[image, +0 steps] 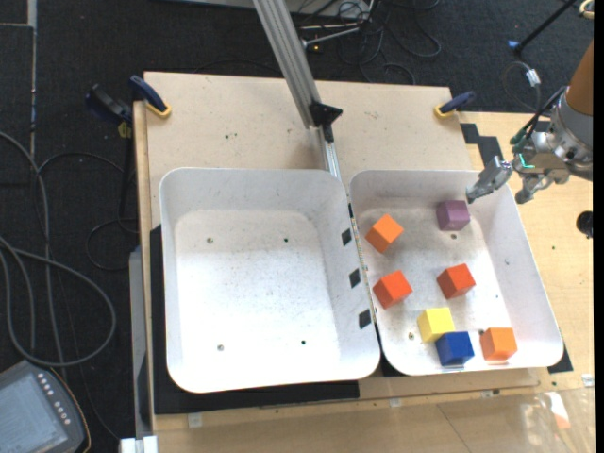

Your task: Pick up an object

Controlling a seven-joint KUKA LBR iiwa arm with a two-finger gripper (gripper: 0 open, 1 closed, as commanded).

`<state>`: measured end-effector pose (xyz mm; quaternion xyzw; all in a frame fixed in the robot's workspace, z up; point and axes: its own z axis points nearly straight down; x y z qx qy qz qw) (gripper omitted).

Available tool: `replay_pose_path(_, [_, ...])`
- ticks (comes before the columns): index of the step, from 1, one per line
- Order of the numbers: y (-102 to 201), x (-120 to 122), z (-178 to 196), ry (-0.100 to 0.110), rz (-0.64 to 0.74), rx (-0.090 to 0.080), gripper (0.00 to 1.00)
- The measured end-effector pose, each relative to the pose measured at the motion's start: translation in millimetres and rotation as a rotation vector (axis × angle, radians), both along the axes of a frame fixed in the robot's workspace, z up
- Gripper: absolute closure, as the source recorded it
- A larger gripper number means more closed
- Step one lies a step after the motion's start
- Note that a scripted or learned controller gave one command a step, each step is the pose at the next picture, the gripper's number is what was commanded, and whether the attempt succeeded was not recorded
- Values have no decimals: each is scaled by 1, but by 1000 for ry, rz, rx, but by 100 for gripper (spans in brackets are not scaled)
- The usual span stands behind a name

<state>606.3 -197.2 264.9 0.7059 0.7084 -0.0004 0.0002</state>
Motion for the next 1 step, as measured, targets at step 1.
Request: replay_pose_path(1, [-2, 0, -43, 3, -4, 1, 0])
